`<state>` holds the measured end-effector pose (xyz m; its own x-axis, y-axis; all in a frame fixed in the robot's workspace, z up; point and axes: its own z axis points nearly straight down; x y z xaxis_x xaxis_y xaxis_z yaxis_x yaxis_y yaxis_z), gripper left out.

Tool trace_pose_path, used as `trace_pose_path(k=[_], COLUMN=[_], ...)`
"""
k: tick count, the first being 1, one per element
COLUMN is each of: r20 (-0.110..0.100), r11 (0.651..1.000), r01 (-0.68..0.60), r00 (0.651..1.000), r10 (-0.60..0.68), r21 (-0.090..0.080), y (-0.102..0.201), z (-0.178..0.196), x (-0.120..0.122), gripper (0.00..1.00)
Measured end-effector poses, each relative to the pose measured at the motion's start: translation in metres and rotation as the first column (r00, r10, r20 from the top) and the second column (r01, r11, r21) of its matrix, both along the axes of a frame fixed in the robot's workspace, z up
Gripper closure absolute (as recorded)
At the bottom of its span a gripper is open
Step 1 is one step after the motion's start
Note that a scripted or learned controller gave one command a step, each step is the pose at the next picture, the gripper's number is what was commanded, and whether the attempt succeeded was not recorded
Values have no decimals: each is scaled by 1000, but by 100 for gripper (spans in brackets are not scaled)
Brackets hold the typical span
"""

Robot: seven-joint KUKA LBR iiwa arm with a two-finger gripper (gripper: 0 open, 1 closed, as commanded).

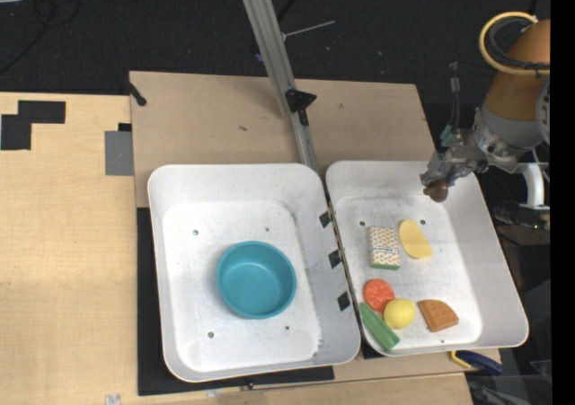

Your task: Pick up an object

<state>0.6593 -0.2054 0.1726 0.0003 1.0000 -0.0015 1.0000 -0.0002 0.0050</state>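
Note:
My gripper (437, 188) hangs over the far right corner of the right bin (467, 215), above and to the right of the objects. Lower in that bin lie a patterned block (384, 247), a pale yellow oval piece (415, 239), a red tomato-like ball (378, 293), a yellow lemon-like ball (400, 313), a green stick (379, 327) and an orange-brown wedge (437, 314). None of them touches the gripper. Whether anything sits between its tips is too small to tell.
A teal bowl (257, 279) rests in the left bin (180, 215). A slanted aluminium rail (274, 53) runs from the top down to the divide between the bins. Wooden bench surface lies to the left and behind.

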Motion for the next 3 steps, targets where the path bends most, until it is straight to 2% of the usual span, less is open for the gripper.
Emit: trace_pose_path(k=[1, 2, 3], r20=[-1, -3, -4], r11=[1000, 1000, 1000], r01=[0, 0, -3], r00=[1000, 1000, 1000], r10=[0, 0, 3], r21=[0, 1, 2], y=[-2, -2, 43], z=[47, 76, 82], x=[-7, -7, -21], gripper=[100, 100, 100])
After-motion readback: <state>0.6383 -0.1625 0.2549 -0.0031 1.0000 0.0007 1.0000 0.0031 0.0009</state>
